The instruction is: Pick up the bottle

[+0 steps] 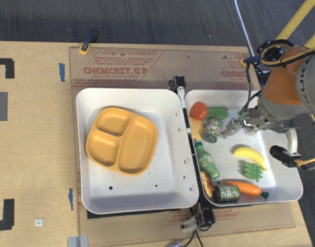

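The green bottle (205, 161) lies on its side along the left wall of the right bin (293, 187), cap toward the back. My gripper (235, 127) hangs over the middle of that bin, right of a small can (212, 130) and up and to the right of the bottle, apart from it. Nothing shows in its grasp.
The right bin also holds a red tomato (199, 110), a green vegetable (218, 112), a banana (249, 156), a green leafy piece (252, 171), a carrot (245, 189) and a dark can (226, 192). An orange divided plate (121, 139) sits in the left bin (167, 189).
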Tool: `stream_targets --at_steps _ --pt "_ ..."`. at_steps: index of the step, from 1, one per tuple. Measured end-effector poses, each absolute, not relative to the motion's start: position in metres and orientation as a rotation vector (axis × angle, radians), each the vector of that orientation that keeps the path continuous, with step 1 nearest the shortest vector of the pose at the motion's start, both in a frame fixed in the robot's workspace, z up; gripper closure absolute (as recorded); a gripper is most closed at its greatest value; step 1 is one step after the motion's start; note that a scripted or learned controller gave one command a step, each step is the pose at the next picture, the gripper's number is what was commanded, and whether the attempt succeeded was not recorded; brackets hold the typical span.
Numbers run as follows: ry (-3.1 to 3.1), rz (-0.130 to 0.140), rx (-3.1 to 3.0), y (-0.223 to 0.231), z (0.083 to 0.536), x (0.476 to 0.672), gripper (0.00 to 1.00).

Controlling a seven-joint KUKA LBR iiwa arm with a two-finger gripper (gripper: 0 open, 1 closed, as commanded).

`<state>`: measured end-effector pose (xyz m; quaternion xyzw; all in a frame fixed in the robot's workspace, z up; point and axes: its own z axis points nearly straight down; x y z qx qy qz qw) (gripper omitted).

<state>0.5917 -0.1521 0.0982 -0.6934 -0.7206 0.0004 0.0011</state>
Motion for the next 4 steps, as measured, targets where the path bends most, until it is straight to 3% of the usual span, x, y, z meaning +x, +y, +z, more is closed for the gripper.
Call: stream_targets --at_steps 1,2,3,4 --pt "-2.210 -0.004 -2.235 -0.104 0.087 0.481 0.00" --pt "-2.215 -0.006 -2.244 -0.106 0.098 0.482 1.00" --pt "-2.216 -0.006 -2.243 -0.106 0.098 0.482 0.00" --pt "-1.756 0.000 -2.605 -0.057 0.185 0.512 0.00"
